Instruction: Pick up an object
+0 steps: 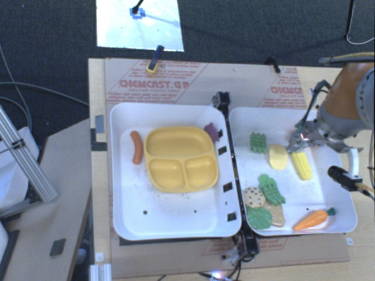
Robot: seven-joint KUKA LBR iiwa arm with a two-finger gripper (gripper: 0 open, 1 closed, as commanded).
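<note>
The gripper [299, 143] sits right above the corn [302, 164] (fingers' state: cannot tell); it might bump the lemon [278, 157] beside.

I'm getting even, fairly bright overhead light across the bench, and both white bins [176, 227] read clean without blowing out. The pale sheet [139, 17] at the upper left of the frame glares and looks washed, bluish. Shadows are soft and short, just a faint rim under the yellow tray [179, 157]. The dark carpet [47, 34] along the top stays murky. Focus is soft overall, edges slightly fuzzy, and the arm [351, 98] at the right edge looks a little smeared
</note>
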